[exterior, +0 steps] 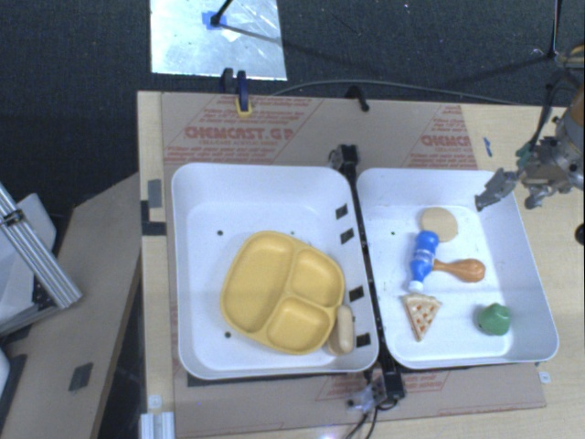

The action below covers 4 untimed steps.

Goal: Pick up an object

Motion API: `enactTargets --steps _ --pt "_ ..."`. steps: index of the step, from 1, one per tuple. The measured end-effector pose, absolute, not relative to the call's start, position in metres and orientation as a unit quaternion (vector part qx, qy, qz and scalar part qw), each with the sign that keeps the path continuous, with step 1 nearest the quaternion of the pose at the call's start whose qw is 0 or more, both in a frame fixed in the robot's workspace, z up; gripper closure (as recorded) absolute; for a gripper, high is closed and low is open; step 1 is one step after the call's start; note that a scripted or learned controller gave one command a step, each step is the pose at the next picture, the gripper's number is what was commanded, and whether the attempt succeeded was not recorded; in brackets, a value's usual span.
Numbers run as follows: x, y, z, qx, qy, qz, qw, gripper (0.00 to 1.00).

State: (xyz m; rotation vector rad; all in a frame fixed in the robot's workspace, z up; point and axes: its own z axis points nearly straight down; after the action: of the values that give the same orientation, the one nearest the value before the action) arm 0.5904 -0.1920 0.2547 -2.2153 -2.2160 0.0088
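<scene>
On the worktop (411,122), the left bin (196,208) holds a divided tray (274,286) with a bread roll (344,329) touching its right edge. The right bin (530,273) holds a bottle (423,256), a cookie (439,221) behind it, a drumstick (462,269) to its right, a pizza slice (420,315) in front, and a round vegetable (494,318) near the front right corner.
</scene>
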Motion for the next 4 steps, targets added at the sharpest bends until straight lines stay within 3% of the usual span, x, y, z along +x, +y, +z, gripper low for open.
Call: enactTargets --steps 1,3,4 --pt "0.593 -0.191 0.262 -0.706 -0.708 -0.0004 -0.001 0.0" --pt "0.601 -0.192 0.149 -0.707 -0.708 0.0005 0.0 0.0" --pt "0.594 -0.192 0.105 -0.707 -0.708 0.0004 0.001 0.0"
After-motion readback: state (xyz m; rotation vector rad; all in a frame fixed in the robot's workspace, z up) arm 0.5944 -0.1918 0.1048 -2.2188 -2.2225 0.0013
